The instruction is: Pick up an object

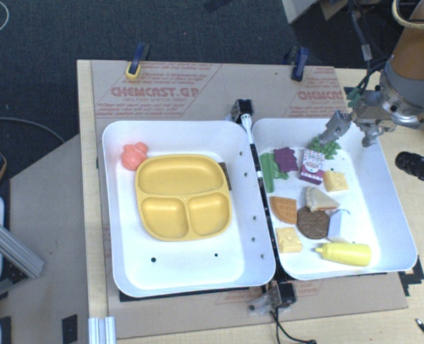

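My gripper (353, 132) hangs over the far right part of the right bin (384, 192), its two grey fingers (336, 127) spread apart with nothing between them. Just below the left finger lie a green leafy piece (327, 147) and a small purple-and-white packet (312, 165). Several toy foods fill that bin: purple grapes (286, 160), a green pod (268, 170), a pale yellow cube (335, 182), a tan wedge (321, 199), an orange cracker (284, 208), a brown cookie (313, 223), a yellow cheese block (289, 239) and a yellow mustard bottle (344, 252).
The left bin (119, 213) holds a yellow divided plate (183, 196) and a pink-orange toy (133, 155) at its far left corner. Black clips sit along the seam between the bins (255, 185). The arm's orange band (416, 49) rises at the upper right.
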Robot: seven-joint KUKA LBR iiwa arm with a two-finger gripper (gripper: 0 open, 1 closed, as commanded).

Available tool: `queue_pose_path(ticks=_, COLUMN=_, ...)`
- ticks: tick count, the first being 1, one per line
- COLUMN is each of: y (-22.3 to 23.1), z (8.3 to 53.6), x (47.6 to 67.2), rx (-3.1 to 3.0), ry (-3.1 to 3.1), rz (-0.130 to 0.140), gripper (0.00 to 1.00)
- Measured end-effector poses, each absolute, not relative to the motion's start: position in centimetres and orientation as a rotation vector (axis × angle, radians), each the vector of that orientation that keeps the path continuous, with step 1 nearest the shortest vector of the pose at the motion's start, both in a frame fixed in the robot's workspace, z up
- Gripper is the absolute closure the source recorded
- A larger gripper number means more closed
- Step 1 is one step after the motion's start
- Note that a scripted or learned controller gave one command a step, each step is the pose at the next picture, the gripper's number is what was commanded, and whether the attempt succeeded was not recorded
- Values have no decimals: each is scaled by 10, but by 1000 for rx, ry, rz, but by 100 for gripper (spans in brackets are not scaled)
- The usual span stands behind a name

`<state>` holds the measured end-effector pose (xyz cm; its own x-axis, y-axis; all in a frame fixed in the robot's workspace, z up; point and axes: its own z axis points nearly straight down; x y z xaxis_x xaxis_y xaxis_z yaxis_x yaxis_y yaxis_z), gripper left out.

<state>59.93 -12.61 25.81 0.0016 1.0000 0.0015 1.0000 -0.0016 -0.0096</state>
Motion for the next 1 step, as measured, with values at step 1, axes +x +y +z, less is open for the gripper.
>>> queue_pose_path(ticks=1, y=-126, z=263, x=601, rx=-2221, ry=-2221, rz=0, gripper=0)
